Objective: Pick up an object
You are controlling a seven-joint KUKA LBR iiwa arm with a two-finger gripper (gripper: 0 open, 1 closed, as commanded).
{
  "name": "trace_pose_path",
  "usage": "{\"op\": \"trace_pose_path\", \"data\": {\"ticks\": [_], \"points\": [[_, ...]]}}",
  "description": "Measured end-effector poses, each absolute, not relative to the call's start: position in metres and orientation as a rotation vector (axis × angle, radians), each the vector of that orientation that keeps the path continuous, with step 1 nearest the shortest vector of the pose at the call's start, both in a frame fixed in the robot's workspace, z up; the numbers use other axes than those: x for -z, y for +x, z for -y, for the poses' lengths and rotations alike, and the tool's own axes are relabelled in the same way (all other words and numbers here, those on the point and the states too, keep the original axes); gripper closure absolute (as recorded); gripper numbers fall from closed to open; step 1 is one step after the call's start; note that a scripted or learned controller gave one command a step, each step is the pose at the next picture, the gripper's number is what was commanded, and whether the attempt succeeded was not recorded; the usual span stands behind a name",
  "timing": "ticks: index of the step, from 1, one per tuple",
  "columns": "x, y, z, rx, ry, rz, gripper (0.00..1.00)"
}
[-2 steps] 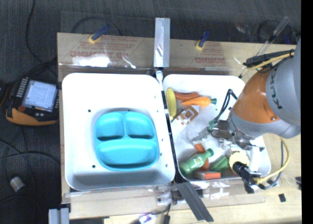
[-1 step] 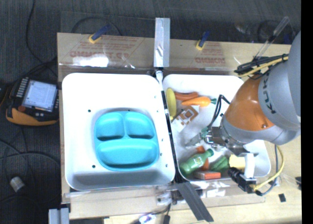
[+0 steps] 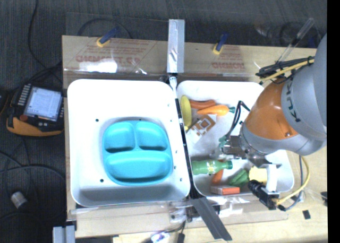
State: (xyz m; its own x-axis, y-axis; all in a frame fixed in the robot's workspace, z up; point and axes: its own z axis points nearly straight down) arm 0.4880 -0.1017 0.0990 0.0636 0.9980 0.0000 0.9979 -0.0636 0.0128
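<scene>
Arm [image 3: 284,114] reached low into right bin [image 3: 281,186], among clutter: green bottle [image 3: 210,166], orange carrot [image 3: 212,110], yellow piece [image 3: 185,110]. Hand [image 3: 239,152] hidden under wrist; cannot tell its state. Nothing seen lifted; pick judged unfinished. Left bin [image 3: 85,104] held blue tray [image 3: 138,152].

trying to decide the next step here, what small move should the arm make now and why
Probably a short descent straight down onto the toy pile. The arm's wrist hangs over the right bin, just above the green bottle and yellow piece, and nothing is visibly gripped. The blue tray in the left bin is out of the way.
</scene>
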Motion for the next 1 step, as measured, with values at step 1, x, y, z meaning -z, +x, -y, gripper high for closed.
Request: {"op": "trace_pose_path", "data": {"ticks": [1], "points": [[-0.2301,0.5174,0.0702,0.009,2.406,-2.016,1.0]]}}
